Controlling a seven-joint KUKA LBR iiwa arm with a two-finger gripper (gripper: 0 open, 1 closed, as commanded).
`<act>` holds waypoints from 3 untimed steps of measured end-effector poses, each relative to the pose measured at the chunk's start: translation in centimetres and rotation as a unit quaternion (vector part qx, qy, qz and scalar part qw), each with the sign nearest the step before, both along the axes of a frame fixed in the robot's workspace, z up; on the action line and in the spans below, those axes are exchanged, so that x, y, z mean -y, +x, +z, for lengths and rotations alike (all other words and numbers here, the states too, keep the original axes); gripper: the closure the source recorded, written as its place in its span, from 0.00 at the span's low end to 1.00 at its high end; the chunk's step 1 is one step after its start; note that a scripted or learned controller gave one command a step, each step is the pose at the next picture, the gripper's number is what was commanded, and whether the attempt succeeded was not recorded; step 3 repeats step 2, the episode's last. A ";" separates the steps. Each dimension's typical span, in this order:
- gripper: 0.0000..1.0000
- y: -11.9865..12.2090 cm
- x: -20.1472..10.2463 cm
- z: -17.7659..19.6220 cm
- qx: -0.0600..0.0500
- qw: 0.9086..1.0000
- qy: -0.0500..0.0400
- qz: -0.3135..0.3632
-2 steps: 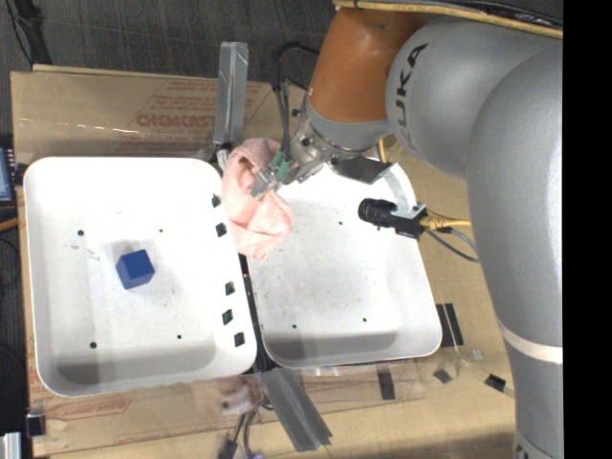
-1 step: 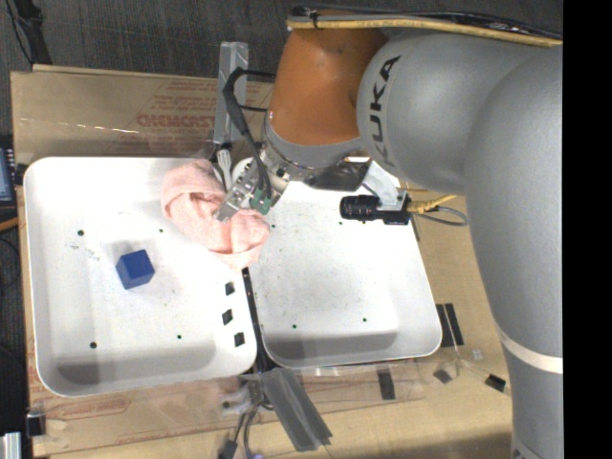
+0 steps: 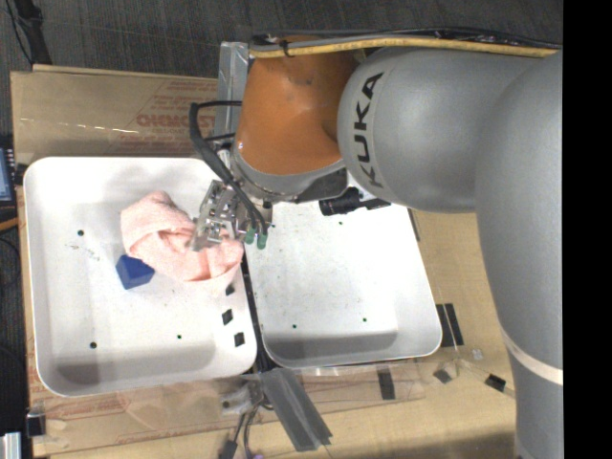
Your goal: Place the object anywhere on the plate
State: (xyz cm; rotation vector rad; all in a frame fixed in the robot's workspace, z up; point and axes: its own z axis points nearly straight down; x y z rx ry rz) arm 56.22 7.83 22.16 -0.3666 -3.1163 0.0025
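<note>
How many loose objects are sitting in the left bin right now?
2: a pink cloth near the bin's middle, and a small blue block touching its lower-left edge. The arm or cloth may hide others.

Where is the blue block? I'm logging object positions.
The blue block lies in the left bin, touching the pink cloth's lower-left edge.

Two shallow white bins are being carried side by side on the table (image 3: 469, 390). The left bin (image 3: 57, 352) and the right bin (image 3: 421, 333) are touching along their inner edges. A brown cardboard sheet (image 3: 115, 108) is lying behind the left bin.
</note>
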 end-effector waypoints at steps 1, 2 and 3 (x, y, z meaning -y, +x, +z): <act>1.00 -0.7 -2.5 1.0 0.003 0.993 0.001 0.118; 0.00 -0.7 -2.5 1.0 0.003 0.993 0.001 0.118; 0.00 -0.7 -2.5 1.0 0.003 0.993 0.001 0.118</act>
